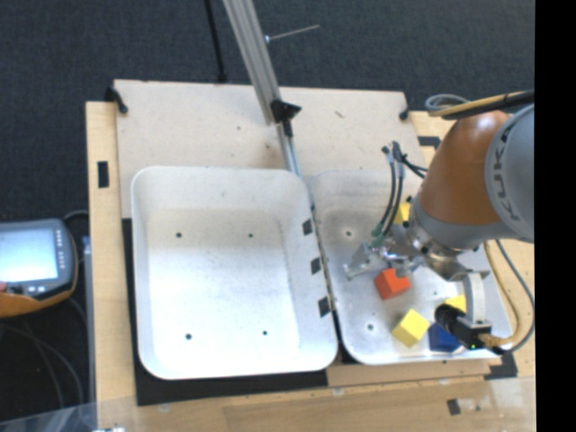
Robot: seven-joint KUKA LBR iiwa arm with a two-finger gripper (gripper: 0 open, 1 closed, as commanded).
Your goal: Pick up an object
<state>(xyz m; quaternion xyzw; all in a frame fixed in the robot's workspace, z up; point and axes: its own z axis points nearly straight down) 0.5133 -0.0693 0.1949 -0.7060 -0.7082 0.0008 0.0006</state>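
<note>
My gripper (382, 259) hangs low over the middle of the right bin (346, 201), under the grey arm with its orange band. An orange-red block (391, 284) lies right beneath and slightly in front of the gripper, touching or nearly touching it; I cannot tell which. Nearer the bin's front lie a yellow block (410, 328) and, to its right, a blue block (441, 338). Part of another yellow thing (405, 212) peeks out behind the arm.
The left bin (148, 196) sits beside the right one, their walls meeting in the middle. A slanted metal post (256, 52) rises from the bench behind the bins. A small screen device (31, 259) sits off the bench at far left.
</note>
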